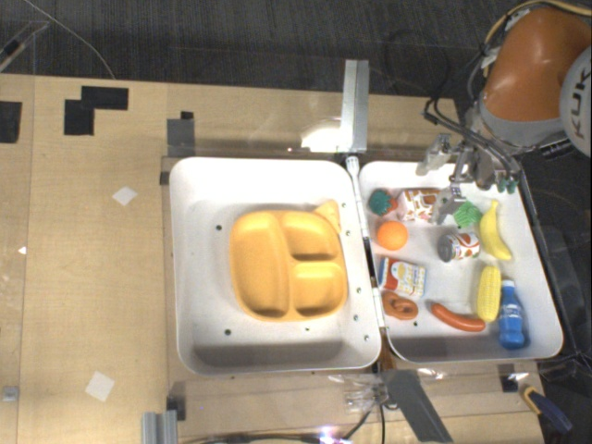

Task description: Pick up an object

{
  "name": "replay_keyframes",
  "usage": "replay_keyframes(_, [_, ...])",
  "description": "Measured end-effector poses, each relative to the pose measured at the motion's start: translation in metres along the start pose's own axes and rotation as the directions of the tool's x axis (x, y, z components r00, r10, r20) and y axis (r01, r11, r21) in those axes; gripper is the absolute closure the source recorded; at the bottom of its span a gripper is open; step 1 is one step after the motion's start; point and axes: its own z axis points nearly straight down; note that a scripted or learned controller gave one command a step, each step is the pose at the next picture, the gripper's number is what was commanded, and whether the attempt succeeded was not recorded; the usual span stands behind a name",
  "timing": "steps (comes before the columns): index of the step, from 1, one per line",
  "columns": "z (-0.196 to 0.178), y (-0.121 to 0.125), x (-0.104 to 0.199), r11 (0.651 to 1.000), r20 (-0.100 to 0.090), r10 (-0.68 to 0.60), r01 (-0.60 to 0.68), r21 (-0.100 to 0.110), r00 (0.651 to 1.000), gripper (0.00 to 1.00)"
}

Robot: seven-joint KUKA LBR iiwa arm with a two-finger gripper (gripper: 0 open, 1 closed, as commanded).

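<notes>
wooden bench [83, 276] held two white bins. left bin [199, 340] held yellow divided tray [287, 264]. gripper [453, 197] hovered over right bin [536, 326], above toy food, jaws' state unclear.

Arm [532, 67] reaches in over the right bin [546, 326], gripper [453, 197] hanging just above the green toy [467, 215]. Banana [497, 231] sits right of that green toy, orange [392, 236] to its left, corn [487, 292] and blue bottle [511, 317] below. The left bin [199, 340] carries a yellow divided tray [285, 265].
</notes>
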Motion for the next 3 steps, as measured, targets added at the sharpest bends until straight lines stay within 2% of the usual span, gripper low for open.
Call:
replay_keyframes(1, [0.1,0.008,0.013,0.962,0.002,0.273,-0.273,-0.001,0.962,0.0])
replay_keyframes(2, [0.101,-0.024,-0.005,0.987,-0.004,0.159,-0.159,0.001,0.987,0.0])
replay_keyframes(3, [0.101,-0.063,0.029,0.985,0.0,-0.172,0.172,0.001,0.985,0.0])
